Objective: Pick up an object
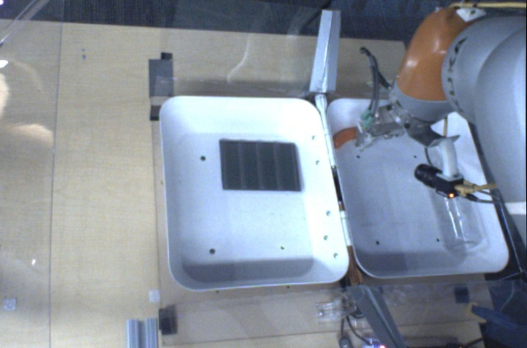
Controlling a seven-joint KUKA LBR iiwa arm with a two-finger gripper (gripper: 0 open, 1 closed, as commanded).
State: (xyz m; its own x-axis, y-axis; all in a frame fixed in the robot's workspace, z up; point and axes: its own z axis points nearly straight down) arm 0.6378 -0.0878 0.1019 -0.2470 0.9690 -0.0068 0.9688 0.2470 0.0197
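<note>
We look down at a slant on a pale wooden table [90,174] that carries two shallow white bins side by side. The left bin [189,198] is the larger in the view, and a dark ribbed rectangle [260,165] lies flat in the middle of its floor. A grey metal strip [326,50] stands at the far end of the seam between the two bins.

The grey arm [486,67] comes in from the right of the view, and its orange band [428,50] shows above the wrist. It reaches over the right bin [395,206]. Its end effector [377,127] sits low over the far left part of that bin, close to the corner. We cannot tell how far open the end effector is, and we see nothing held in it.

An orange-red object [345,137] lies in the right bin's far left corner, against the wall shared with the left bin. It is just beside the end effector, on the side toward the left bin, and partly hidden by it. We cannot tell whether the two touch.

A clear object [461,225], see-through and hard to make out, lies on the right bin's floor toward the near right corner, well apart from the end effector.
</note>
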